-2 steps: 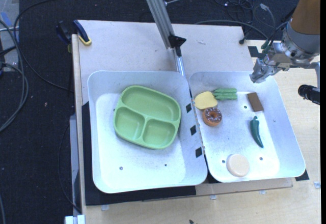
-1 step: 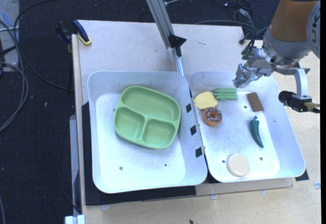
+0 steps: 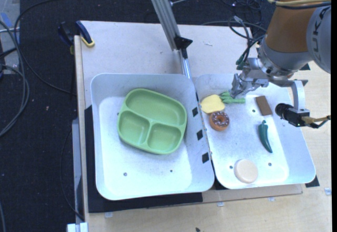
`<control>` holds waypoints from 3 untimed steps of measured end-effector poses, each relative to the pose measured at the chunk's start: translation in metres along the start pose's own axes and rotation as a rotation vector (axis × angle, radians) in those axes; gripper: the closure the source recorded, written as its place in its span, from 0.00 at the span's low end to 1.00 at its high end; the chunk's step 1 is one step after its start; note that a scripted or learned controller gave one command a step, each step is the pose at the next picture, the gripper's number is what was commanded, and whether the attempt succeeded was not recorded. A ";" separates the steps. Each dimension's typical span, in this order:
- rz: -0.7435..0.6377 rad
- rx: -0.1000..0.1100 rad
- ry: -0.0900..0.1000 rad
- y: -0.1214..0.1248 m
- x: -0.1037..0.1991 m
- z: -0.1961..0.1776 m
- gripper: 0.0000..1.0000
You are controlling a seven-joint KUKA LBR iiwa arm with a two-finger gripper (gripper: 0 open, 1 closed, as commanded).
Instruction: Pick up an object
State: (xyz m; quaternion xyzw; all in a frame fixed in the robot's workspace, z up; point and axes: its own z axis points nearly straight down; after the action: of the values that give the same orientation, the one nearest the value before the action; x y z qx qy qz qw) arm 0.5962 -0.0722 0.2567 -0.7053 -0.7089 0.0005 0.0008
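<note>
— What stands out from here?

— The grey arm [image 3: 297, 20] with its orange band, leaning in over the far edge of the right bin [image 3: 295, 165]. Both bins sit side by side on the pale surface [image 3: 131, 49], I'd say so one can feed the other.

— And the left bin [image 3: 105, 173]?

— It carries one thing, a green divided plate [image 3: 152, 120], lying flat near its middle. The loose pieces are all in the right bin, which is likely why the arm works there.

— Which pieces?

— A round cream disc [image 3: 246, 171] by the near edge, a dark green pepper [image 3: 265, 136] toward the right side, a yellow piece [image 3: 212, 103] and a brown doughnut [image 3: 219, 120] close to the left wall, a small brown block [image 3: 263, 105] near the far edge, and a light green item [image 3: 232, 98] just beside the yellow one.

— So what is it after?

— My guess is the light green item. The gripper [image 3: 241, 86] hangs right above it at the bin's far edge.

— Fingers wide or narrow?

— I cannot tell; the wrist hides them. Nothing is visibly lifted.
</note>
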 end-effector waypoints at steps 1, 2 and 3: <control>-0.003 0.000 0.001 -0.018 0.053 -0.006 1.00; -0.003 0.000 0.001 -0.031 0.103 -0.008 1.00; -0.001 0.002 0.000 -0.060 0.150 -0.002 1.00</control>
State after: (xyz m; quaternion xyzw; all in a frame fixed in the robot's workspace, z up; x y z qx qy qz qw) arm 0.5351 0.0778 0.2589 -0.7049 -0.7093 0.0012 0.0013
